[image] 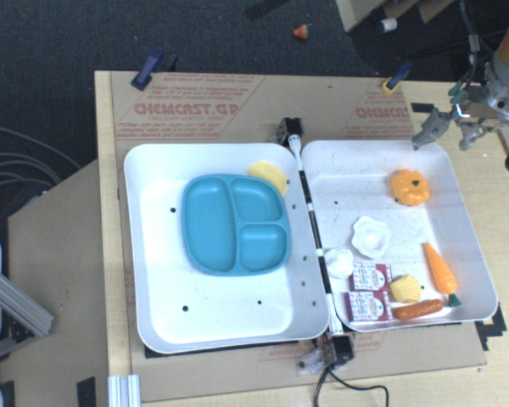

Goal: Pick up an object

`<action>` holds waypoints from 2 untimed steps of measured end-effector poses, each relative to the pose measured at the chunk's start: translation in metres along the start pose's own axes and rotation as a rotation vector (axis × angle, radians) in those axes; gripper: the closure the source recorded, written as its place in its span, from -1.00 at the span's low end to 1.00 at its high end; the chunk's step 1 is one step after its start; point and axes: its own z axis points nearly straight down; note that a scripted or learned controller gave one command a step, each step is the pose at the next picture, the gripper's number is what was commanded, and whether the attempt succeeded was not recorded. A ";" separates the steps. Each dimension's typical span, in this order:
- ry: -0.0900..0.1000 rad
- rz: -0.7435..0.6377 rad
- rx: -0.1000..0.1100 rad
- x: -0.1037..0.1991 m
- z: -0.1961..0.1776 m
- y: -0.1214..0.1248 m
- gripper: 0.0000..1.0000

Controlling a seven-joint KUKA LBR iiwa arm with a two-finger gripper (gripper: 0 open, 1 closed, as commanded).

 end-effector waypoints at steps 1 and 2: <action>0.020 -0.004 0.014 -0.001 0.145 0.008 -1.00; 0.014 -0.002 0.012 0.001 0.144 0.008 -1.00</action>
